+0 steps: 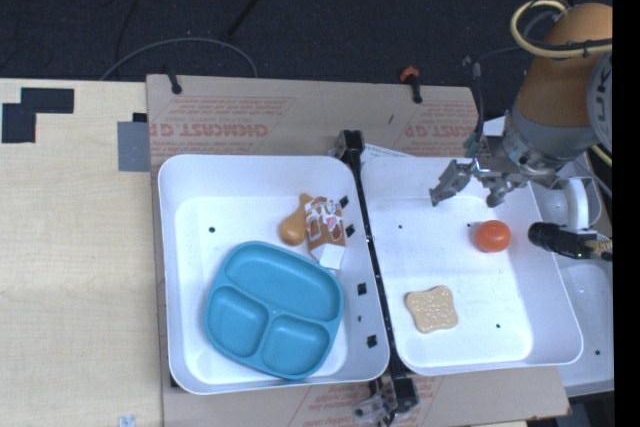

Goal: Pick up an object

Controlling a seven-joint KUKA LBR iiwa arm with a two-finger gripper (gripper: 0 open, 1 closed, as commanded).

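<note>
Blue divided plate [272, 309] lies nearest, low in the left bin [185, 215], a brown toy figure [315, 221] just above it. In the right bin [545, 330]: a tan cracker-shaped piece [431, 309] near the front, an orange-red ball [491, 236] further back. My pincer [468, 185] hangs over the right bin's far side, fingers spread, grasping nothing. The ball sits near, below and to the right of the tips. Judgement: nothing picked yet; descent, closing and lift all remain.

Red print "CHEMCAST GP", upside down and repeated, on the brown cardboard sheet [300, 120] beneath the bins.
</note>
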